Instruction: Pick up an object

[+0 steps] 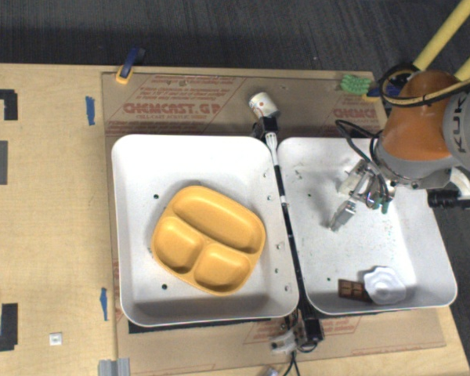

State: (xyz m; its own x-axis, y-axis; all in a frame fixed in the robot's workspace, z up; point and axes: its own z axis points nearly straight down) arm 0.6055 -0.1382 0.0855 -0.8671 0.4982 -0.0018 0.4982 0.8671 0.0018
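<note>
While the arm hangs over the right bin with nothing lifted, the holdings run as follows, largest first.

Worktop (47, 210): tan board carrying both bins; blue tape marks on its left part.

Left bin (133, 159): white, shallow; holds one item.

Right bin (423, 249): white, shallow; two small items at its near edge.

Arm (419, 128): grey with orange band, reaching in from the right above the far part of the right bin.

Yellow tray (209, 237): three-compartment moulded dish, lying tilted in the middle of the left bin, well apart from the end effector. Risk: broad, smooth and rounded, so two fingers would likely slide off unless they catch a rim.

End effector (351, 202): slanting down toward the floor of the right bin, holding nothing; how far apart its fingers stand cannot be told.

White object (384, 284): crumpled or lumpy, near right corner of the right bin. Risk: sits close to the bin wall, so a descent may strike the rim.

Brown object (350, 290): small and flat, just left of the white object. Risk: a low profile invites a close on air, and a grab there may nudge its neighbour.

Overall hazard: bare bin floor lies under the end effector, so closing there gathers nothing.
</note>
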